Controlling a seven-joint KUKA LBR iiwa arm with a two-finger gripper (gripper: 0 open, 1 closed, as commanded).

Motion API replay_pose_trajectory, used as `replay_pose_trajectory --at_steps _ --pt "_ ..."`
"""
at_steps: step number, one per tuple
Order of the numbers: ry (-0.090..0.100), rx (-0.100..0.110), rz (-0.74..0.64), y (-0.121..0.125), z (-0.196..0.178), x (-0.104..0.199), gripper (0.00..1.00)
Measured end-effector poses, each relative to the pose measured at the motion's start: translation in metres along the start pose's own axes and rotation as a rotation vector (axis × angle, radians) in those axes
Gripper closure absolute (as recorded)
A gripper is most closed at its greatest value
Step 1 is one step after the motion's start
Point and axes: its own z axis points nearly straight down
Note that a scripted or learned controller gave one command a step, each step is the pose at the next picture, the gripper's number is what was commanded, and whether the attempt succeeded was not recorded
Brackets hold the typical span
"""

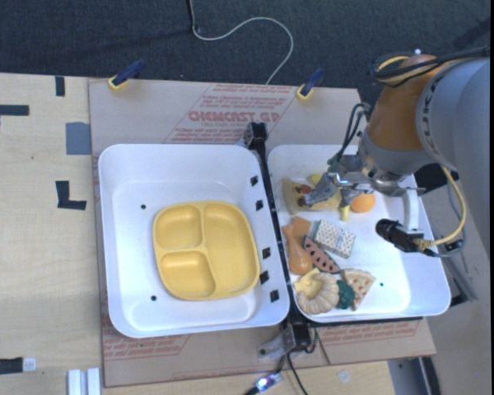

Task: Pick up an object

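My gripper [328, 189] hangs low over the back of the right bin [395, 299], just above a banana-like yellow piece [300, 192] at the bin's back left. An orange ball [362, 202] lies right beside the fingers. Further forward lie a speckled white block [335, 238], a watermelon slice [320, 255], an orange-tan piece [297, 245], a pale pretzel-like toy [315, 292] and a pizza-like wedge [358, 283]. I see nothing clearly held between the fingers.
The left bin [123, 220] holds a yellow divided plate [205, 248]. The grey arm with its orange band [403, 113] reaches in from the right above the right bin's back edge. A black cable fitting [395, 233] hangs over the right bin.
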Motion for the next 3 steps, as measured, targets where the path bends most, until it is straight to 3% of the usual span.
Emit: replay_pose_trajectory --at_steps 1,2,3 --pt "-0.001 -0.002 0.000 0.001 -0.058 -0.009 1.00" --pt "0.000 0.000 -0.001 0.002 -0.081 -0.008 1.00" --pt "0.001 0.004 -0.006 -0.010 -0.076 0.053 1.00"
